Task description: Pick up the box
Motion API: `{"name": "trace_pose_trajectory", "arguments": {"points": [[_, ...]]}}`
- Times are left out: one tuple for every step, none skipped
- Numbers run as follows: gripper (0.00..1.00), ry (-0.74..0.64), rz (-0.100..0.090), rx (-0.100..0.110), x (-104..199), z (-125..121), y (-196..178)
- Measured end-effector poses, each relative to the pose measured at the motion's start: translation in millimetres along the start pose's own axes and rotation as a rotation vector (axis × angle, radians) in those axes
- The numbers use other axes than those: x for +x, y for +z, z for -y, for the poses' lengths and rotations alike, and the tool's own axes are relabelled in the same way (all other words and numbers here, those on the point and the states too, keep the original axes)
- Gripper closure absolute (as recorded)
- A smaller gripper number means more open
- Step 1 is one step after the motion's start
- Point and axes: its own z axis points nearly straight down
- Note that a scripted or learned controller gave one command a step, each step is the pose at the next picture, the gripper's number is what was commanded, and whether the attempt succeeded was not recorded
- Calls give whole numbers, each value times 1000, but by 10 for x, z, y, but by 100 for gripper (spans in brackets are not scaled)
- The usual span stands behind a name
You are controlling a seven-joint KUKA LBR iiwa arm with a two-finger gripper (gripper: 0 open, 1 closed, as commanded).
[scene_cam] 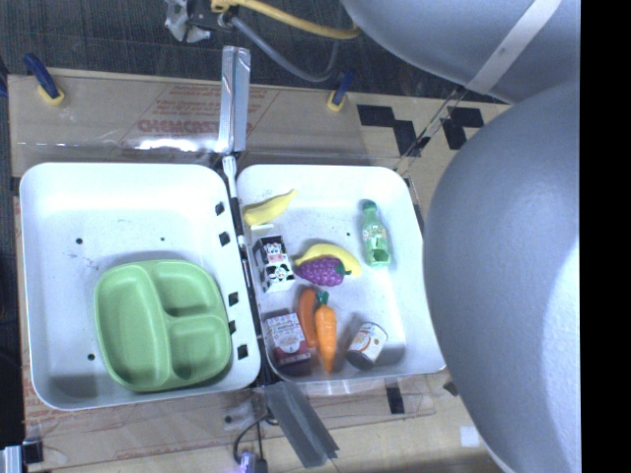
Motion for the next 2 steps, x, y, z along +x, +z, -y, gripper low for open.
{"name": "trace_pose_trajectory", "arguments": {"points": [[100, -8, 2, 3, 26, 13, -81], [100, -15, 5, 6, 53, 27, -164]]}}
